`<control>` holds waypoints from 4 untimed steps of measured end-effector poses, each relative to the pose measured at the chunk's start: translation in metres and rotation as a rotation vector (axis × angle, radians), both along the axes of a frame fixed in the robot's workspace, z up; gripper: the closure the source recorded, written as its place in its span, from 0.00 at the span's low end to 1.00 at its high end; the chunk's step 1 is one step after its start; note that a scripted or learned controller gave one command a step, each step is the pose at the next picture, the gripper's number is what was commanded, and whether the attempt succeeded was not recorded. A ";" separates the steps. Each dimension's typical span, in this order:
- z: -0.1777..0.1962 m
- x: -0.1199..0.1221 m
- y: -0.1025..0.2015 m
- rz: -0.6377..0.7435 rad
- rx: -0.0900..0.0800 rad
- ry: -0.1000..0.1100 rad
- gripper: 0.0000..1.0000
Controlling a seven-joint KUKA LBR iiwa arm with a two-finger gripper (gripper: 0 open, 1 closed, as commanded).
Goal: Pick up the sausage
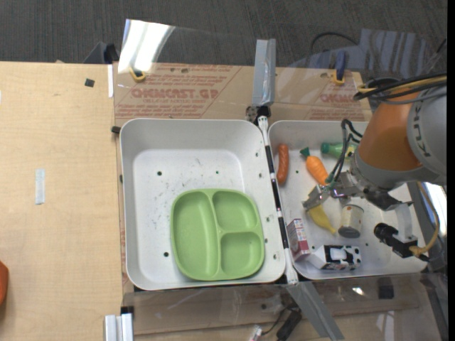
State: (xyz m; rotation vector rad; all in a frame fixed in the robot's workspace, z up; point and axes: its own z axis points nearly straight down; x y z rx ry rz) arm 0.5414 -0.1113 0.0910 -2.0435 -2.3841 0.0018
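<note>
The sausage (pixel 282 163) is a reddish-orange link lying lengthwise along the left wall of the right bin (pixel 398 265), near its back. My gripper (pixel 324 195) hangs over the middle of that bin, to the right of the sausage and a little nearer the front, apart from it. It sits just above a yellow banana-like piece (pixel 323 219) and just below an orange carrot (pixel 316 169). The sausage lies free on the bin floor with nothing touching it.
The right bin also holds a green item (pixel 331 148) at the back, a grey can (pixel 350 222), a small carton (pixel 298 237) and a black-and-white pack (pixel 340 256) at the front. A green divided plate (pixel 217 234) lies in the left bin (pixel 142 190).
</note>
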 end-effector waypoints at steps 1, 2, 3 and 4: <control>0.000 0.057 0.002 0.002 -0.001 -0.001 0.00; 0.008 0.057 0.001 0.001 -0.002 -0.001 1.00; 0.008 0.057 0.001 0.001 -0.002 -0.001 0.00; 0.017 0.057 0.000 0.000 -0.003 -0.002 1.00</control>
